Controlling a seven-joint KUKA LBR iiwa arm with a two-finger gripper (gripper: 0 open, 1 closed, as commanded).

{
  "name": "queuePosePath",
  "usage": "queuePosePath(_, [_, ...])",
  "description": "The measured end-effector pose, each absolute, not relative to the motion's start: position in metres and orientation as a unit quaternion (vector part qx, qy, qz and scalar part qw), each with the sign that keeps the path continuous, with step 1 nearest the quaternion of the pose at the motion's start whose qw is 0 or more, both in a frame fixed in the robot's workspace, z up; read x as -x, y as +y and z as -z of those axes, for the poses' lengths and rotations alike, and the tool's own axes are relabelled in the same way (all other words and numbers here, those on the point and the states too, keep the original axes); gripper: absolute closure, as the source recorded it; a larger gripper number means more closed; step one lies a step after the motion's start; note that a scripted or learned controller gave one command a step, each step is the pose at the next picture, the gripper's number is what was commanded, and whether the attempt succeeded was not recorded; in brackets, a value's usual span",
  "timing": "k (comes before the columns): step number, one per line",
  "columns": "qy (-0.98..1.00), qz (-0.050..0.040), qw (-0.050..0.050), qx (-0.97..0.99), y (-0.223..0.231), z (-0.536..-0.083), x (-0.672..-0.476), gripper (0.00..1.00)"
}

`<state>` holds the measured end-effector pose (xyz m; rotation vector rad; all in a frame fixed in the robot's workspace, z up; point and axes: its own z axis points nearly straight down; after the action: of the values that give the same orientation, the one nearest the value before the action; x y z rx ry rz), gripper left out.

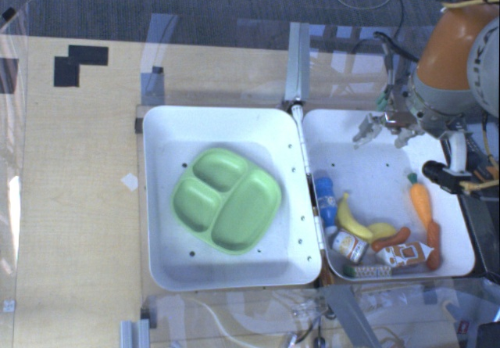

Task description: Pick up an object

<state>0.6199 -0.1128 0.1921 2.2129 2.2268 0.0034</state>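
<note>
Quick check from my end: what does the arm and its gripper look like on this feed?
The arm is a rounded grey body with a broad orange band above the wrist. Its gripper is small, silvery metal with thin pale fingers. Dark cables run along the wrist, and a black fitting sits beside it.

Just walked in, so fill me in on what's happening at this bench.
A robot arm reaches in from the right, with its claw over the bare back part of the right bin. Nothing is between its fingers, which look spread. The food items are piled at that bin's front: a banana, a carrot, a blue-capped bottle, a small can and a carton. The left bin holds a green divided plate. Nothing has been picked up yet.
</note>
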Motion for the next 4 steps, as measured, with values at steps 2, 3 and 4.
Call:
queuePosePath(2, [0.727, -0.007, 0.001, -0.687, -0.188, -0.091, -0.508, 0.0])
queuePosePath(3, [0.74, -0.006, 0.002, -0.672, -0.184, -0.088, -0.615, 0.0])
queuePosePath(4, [0.742, -0.0075, 0.006, -0.67, -0.184, -0.102, -0.618, 1.0])
